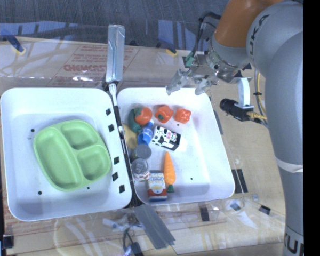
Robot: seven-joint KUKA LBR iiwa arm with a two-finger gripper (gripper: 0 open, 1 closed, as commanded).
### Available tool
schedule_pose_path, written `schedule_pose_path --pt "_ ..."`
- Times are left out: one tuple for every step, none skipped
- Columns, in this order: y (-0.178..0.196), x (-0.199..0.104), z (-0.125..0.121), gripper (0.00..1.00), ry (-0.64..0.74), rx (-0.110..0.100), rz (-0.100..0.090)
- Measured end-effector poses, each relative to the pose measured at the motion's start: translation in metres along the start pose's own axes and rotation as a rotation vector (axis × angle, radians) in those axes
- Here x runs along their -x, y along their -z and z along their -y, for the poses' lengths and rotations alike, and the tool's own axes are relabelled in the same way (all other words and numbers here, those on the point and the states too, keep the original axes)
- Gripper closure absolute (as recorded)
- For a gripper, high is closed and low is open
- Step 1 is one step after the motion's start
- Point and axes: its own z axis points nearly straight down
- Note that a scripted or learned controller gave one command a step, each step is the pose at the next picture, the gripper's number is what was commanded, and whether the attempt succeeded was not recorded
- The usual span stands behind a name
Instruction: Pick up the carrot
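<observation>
The carrot [169, 168] is orange with a green end and lies lengthwise in the right bin [216, 159], near its front, beside a small red and white carton [157, 185]. My gripper [188, 86] hangs over the bin's back rim, well behind the carrot. Its two fingers are spread apart with nothing between them.
The right bin also holds three orange-red vegetables [162, 114], a blue bottle [145, 134], a black and white box [166, 137], two cans [141, 161] and a yellow item along the left wall. A green divided plate [72, 153] lies in the left bin [16, 111].
</observation>
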Motion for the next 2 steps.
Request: schedule_pose_path --pt "0.0084 -0.0013 -0.0007 1.0 0.007 -0.004 0.0" --pt "0.0083 -0.0014 -0.0007 0.0 0.007 -0.004 0.0"
